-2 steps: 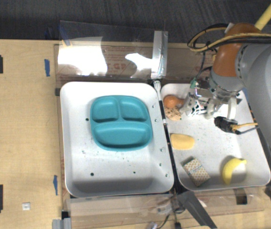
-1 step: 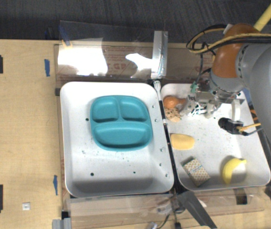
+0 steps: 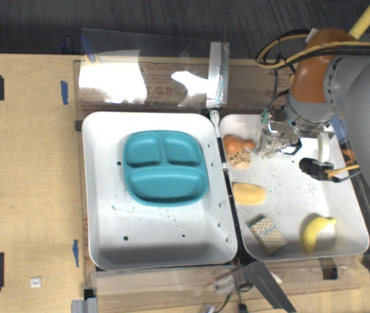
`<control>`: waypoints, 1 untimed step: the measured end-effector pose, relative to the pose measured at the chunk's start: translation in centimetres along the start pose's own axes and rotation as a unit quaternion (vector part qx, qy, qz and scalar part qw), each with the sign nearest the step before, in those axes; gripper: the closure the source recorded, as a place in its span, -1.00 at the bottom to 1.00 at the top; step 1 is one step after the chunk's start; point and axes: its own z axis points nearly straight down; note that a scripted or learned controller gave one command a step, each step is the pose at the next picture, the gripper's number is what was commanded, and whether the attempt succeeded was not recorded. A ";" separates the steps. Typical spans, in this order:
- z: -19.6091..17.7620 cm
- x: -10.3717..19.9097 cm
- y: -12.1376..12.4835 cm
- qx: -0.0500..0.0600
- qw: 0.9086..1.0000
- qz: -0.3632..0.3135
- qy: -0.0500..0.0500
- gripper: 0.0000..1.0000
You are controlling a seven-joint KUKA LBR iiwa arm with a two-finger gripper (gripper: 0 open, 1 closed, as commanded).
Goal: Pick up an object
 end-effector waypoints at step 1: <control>-15.5 2.3 -3.8 -0.035 0.999 -0.040 -0.001 1.00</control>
